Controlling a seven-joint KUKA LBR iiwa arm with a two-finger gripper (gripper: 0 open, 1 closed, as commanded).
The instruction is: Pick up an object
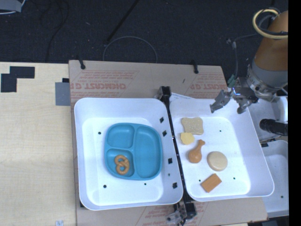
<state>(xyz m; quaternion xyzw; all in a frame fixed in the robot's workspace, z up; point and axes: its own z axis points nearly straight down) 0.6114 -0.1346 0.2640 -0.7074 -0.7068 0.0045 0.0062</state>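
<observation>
Cardboard sheet (141,79) under two white bins (89,126), pale wood bench (33,149), dark carpet with cables (127,22), hand (231,103) spread, holding nothing.

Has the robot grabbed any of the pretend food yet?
Not yet. Nothing looks done: the pincer hangs open over the top edge of the right bin with nothing between its fingers. The toast, drumstick, round cookie and orange block all lie in that bin, and the pretzel sits in the blue tray. Still left: come down, close on one, lift it.
</observation>
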